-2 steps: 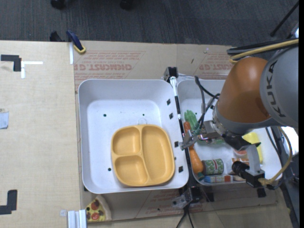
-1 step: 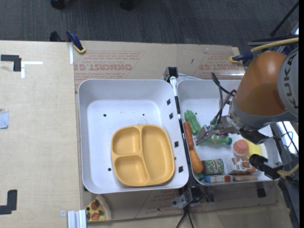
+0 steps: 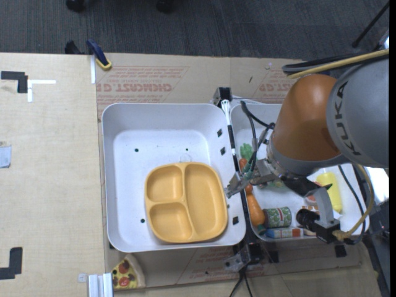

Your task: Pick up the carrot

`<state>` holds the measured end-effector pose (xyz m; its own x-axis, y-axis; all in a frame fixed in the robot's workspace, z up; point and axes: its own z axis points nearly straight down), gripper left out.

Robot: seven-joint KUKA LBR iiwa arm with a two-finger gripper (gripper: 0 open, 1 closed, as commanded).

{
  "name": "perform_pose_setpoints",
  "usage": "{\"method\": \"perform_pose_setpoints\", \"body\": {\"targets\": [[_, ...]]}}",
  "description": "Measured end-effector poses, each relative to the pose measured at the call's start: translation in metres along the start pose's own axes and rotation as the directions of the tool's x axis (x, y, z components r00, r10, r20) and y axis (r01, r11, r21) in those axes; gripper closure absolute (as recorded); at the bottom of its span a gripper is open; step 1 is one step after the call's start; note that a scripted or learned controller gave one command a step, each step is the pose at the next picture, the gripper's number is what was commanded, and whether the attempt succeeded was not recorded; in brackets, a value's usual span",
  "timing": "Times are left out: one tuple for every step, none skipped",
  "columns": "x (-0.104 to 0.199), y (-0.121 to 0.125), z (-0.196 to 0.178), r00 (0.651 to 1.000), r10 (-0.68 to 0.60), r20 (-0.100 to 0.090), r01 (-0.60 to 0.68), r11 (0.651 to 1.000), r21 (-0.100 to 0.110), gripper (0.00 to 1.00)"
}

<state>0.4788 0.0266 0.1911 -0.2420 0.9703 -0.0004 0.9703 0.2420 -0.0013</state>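
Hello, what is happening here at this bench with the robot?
A grey and orange robot arm reaches into the right bin, and its tool is low, close to the bin's left wall. The carrot lies just below the tool, beside a small can, and nothing shows it lifted yet. The left bin holds a yellow divided plate. A yellow item lies further right.

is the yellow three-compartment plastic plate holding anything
Empty. The yellow three-compartment plastic plate shows bare compartments, lying flat in the left white bin.
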Motion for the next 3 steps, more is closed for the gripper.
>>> {"method": "perform_pose_setpoints", "body": {"targets": [[-0.061,0.004,-0.121,0.998,-0.066,0.003,0.066,0.998,-0.004,0.0],[0.034,0.008,0.001,0.998,-0.062,0.0,0.062,0.998,0.002,0.0],[0.004,0.039,0.0,0.976,0.218,0.001,-0.218,0.976,0.001,0.0]]}}
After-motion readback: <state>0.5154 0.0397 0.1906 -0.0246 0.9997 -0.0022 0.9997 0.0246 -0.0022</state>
